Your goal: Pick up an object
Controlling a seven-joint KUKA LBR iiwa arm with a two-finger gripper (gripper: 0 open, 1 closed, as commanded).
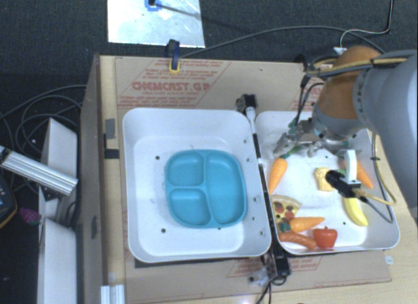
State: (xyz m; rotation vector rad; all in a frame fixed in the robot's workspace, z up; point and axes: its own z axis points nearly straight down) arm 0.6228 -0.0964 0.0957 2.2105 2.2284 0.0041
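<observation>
I find the arm (366,87) reaching into the right-hand bin (385,234), its gripper (302,140) low over the bin's far left corner with fingers spread and nothing between them, so I judge the approach step to be in hand and no object yet taken. The nearest candidate is a carrot (277,173) lying just below the fingertips beside the divider, with a pizza slice (285,207), a tomato (324,236) and a banana (354,211) further down; the left-hand bin holds a blue tray (204,187). My next move calls for lowering squarely over the carrot and closing across its narrow width.
</observation>
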